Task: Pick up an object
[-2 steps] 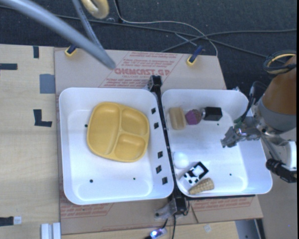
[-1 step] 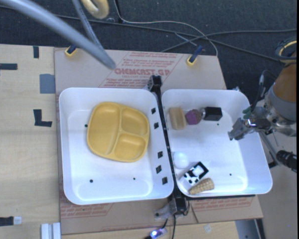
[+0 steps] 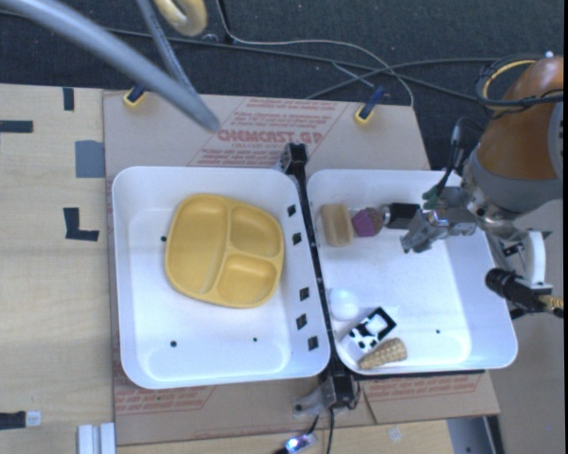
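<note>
The gripper (image 3: 383,218), grip state unclear, touches a purple object (image 3: 365,222) near the right bin's (image 3: 473,348) divider edge.

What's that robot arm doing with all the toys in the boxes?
The robot arm's gripper is reaching into the right bin, right up against a purple toy beside a tan block. A white ball and a cone lie nearer the front. The left bin holds a yellow divided plate.

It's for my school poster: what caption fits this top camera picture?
Robot claw reaches a purple round toy in the right white bin.
</note>
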You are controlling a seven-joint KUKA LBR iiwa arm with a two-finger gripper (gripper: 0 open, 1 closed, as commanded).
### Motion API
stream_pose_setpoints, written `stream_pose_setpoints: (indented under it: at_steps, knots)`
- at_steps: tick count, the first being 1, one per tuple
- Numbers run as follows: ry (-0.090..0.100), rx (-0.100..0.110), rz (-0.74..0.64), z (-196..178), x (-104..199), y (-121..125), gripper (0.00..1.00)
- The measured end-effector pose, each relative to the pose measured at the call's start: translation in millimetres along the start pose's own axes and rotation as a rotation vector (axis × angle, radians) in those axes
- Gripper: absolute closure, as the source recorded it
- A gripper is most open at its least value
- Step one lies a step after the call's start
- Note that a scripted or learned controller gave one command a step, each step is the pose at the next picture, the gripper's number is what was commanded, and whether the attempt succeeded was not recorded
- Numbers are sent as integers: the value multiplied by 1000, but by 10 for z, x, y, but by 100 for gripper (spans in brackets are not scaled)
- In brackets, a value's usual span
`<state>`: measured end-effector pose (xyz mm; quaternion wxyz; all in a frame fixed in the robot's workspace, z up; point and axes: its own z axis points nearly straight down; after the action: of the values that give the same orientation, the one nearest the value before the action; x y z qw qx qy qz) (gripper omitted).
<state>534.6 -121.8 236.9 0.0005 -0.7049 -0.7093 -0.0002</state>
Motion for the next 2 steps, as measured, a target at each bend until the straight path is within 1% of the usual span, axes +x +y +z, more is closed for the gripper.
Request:
stream_pose_setpoints:
  at_steps: [1,2]
  knots:
    - [0,0,0,17,466,309,100]
    - [0,2,0,157,948,515,100]
